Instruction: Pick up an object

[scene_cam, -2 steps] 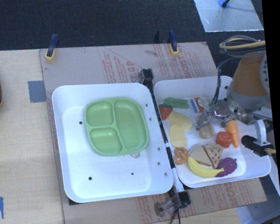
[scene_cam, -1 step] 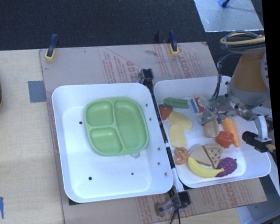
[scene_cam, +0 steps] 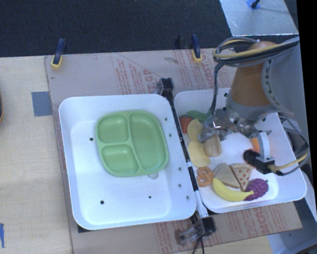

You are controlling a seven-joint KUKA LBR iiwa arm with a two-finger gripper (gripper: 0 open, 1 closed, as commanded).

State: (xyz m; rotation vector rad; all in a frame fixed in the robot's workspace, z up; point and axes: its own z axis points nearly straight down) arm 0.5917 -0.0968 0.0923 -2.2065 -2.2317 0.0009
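You had the gripper (scene_cam: pixel 212 137) down in the right bin (scene_cam: pixel 287 190), at its upper-left part, w/ the arm coming in from the right. Fingertips sat right on a tan, bread-like piece (scene_cam: pixel 212 147); couldn't tell if the jaws were spread or pinching it, too blurred. Around it: yellow pieces (scene_cam: pixel 196 142) just left, a red item (scene_cam: pixel 185 121) and green one (scene_cam: pixel 198 115) above those. Nearer the front edge lay a pretzel (scene_cam: pixel 204 175), a banana (scene_cam: pixel 229 192), a sandwich-like wedge (scene_cam: pixel 234 174) and a purple cluster (scene_cam: pixel 256 187), close together. Left bin (scene_cam: pixel 88 208) held a green divided plate (scene_cam: pixel 132 143), flat, toward its back.
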